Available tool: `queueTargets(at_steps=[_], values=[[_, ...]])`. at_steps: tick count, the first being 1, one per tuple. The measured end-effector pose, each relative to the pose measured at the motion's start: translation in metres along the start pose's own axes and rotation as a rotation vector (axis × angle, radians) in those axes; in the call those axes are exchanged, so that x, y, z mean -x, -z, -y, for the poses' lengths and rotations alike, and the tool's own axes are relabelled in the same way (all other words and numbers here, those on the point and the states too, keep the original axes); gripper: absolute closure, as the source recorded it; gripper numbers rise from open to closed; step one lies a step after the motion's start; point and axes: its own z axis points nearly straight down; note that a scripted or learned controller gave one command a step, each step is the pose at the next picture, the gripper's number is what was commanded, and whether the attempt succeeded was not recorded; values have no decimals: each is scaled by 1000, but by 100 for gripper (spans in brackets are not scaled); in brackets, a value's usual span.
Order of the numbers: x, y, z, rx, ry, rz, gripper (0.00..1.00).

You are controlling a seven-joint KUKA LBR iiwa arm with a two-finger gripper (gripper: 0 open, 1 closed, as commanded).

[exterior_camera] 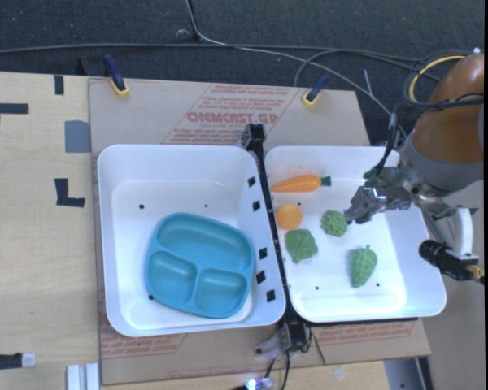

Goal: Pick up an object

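Note:
The right bin point(390, 299) holds an orange carrot point(297, 184) near its back left, a small orange ball point(289, 216) below it, and three green pieces: one point(301, 244) at the left, one point(334, 223) in the middle, one point(363, 266) toward the front. My gripper point(360, 210) hangs over the right bin's middle right, just right of the middle green piece. No object shows between its fingers.
The left bin point(114, 169) holds a blue divided tray point(200, 264). A black divider clip strip point(264, 218) runs between the bins. Cables point(333, 63) trail across the back. A black fitting point(443, 258) sits at the right bin's right rim.

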Motion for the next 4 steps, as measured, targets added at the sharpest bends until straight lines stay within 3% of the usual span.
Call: queueTargets(at_steps=[3,4], values=[[-166,-4,-13,-7,4,-1,100],[-207,-15,-18,-6,1,0,100]])
